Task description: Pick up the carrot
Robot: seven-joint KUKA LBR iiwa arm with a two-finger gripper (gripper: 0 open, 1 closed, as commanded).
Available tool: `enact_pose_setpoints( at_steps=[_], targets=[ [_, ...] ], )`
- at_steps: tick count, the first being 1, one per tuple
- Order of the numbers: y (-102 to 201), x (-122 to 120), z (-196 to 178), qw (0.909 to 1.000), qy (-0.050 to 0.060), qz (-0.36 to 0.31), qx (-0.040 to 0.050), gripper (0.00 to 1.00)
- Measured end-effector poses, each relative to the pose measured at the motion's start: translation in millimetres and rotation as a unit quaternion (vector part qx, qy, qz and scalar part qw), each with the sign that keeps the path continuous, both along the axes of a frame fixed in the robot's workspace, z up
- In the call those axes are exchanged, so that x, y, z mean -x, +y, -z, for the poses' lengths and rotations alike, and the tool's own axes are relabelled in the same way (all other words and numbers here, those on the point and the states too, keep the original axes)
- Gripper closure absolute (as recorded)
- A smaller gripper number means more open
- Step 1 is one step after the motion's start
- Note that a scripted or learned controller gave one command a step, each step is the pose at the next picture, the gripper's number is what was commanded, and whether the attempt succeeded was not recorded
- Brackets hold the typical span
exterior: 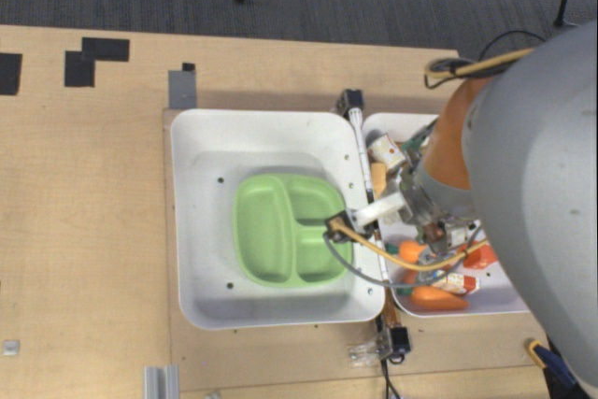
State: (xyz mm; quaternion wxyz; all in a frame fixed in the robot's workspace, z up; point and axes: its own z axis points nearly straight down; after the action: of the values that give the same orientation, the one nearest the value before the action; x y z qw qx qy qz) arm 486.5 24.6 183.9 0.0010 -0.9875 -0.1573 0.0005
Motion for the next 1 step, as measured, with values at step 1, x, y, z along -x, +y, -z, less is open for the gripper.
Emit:
enact_pose_setpoints(
  at_steps=[1],
  targets=[
    [19.3,-9.9,-0.2,0.999,0.0,-0.045,0.0002,0.0]
  ],
)
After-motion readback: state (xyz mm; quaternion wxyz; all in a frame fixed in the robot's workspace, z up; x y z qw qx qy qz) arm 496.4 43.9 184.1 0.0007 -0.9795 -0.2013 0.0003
